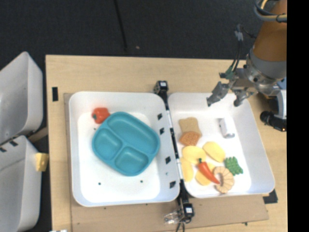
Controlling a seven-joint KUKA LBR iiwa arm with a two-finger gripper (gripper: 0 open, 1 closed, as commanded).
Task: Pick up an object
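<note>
Hand (227, 96) spread, holding nothing, above right bin (258, 144) rear; toy food (207, 163) clustered near front.

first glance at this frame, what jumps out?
The blue divided plate fills the middle of the left bin, with a small red-orange toy at its upper-left edge. A cluster of toy food sits in the right bin's lower half. The gripper hangs over that bin's far edge, nothing between its fingers.

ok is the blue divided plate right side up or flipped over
Right side up. The blue divided plate shows its three compartments facing up, lying in the left bin beside a small red pepper.
</note>
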